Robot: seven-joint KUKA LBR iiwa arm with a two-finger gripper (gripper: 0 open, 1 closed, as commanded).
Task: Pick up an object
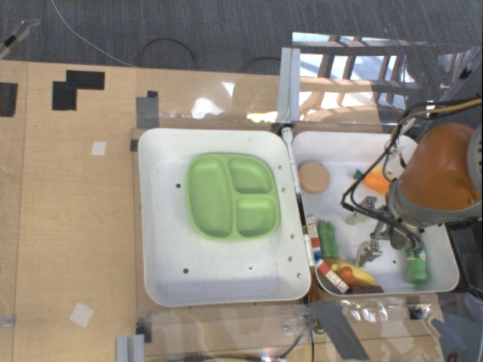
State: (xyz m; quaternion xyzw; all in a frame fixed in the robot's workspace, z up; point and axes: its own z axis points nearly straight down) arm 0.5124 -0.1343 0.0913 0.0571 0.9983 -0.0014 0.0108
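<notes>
1. The gripper [370,252] is hanging low inside the right bin [445,277], over bare white floor; I cannot tell how it is set, and nothing is showing in it.
2. Candidate objects are lying around the gripper: a green stick [327,239] beside it toward the divider, a yellow banana-like piece [355,273] just below, a green bottle [416,266] on its other side.
3. Risk, in my judgement: it is descending onto the empty floor between them, or nudging the banana piece against the bin wall.
4. The wooden worktop [68,225] is carrying both bins; a green divided plate [231,196] is sitting in the left bin [162,270]. Grey carpet [189,13] is lying beyond.
</notes>
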